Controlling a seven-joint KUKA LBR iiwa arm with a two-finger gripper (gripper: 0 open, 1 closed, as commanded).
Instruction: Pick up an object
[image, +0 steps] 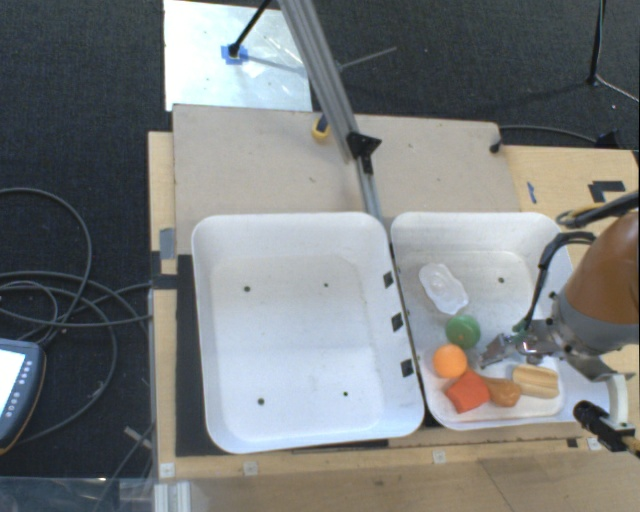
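We hover our gripper (497, 350), whose grasp we cannot tell, just above the orange ball (451, 361) and red block (466, 392), so descending comes next.

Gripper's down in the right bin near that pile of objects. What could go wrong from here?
1. The orange ball, red block, green ball and tan piece crowd together, so the gripper may nudge a neighbour or catch two.
2. Both balls could roll away.
3. The clear item looks easy to miss.
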